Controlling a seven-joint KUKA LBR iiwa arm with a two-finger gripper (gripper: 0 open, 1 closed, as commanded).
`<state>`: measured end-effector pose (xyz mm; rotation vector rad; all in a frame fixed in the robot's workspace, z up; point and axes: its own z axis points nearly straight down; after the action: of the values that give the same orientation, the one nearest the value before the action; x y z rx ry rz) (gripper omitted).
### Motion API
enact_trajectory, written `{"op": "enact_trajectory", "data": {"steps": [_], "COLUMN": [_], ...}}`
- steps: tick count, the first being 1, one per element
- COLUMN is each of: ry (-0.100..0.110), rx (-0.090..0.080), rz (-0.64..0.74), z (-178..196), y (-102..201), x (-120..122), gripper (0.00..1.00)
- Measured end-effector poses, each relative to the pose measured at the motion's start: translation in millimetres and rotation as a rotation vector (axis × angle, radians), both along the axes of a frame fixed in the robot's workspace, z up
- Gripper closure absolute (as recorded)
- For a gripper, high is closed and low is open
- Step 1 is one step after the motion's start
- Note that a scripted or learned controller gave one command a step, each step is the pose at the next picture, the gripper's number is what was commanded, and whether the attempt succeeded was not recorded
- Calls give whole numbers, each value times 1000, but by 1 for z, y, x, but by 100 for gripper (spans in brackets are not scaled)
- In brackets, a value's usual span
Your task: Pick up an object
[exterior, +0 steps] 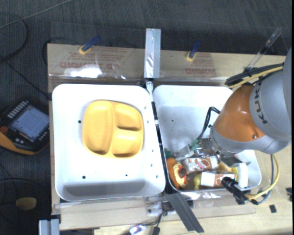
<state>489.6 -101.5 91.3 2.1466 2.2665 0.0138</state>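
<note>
- Now we count two white bins: left bin [63, 180] carrying one yellow divided tray [112, 128].
- Right bin [179, 102] keeps several packaged items [203, 173].
- We cannot tell the gripper's [198, 153] state.

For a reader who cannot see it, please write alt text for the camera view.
A grey and orange robot arm reaches from the right down into the right white bin, above a cluttered pile of small packaged items at its near edge. The left white bin holds a yellow divided tray.
</note>
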Motion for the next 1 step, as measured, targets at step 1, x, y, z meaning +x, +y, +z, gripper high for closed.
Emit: {"op": "enact_trajectory", "data": {"steps": [1], "ry": [8], "rx": [4], "rz": [-62], "z": [-1], "y": [4], "x": [65], "gripper": [0]}}
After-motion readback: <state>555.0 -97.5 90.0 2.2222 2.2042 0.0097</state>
